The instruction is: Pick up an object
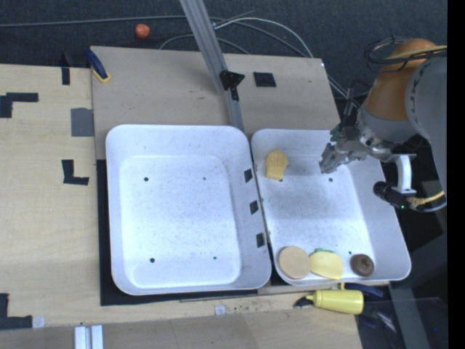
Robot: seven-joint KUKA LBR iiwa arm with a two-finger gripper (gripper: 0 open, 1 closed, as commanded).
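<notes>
Over right bin point(378, 217) (upper part): jaws point(328, 164), beside yellow block point(275, 165)

An orange ball point(142, 30) lies beyond the bench point(43, 217), near cables point(269, 31).

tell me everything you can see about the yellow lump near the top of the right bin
The yellow lump is a small, pale yellow, blocky piece with soft edges, looking like foam or sponge. It lies alone on the floor of the right bin, in its far left corner close to the wall shared with the left bin. The pincer hangs to its right, apart from it.
</notes>
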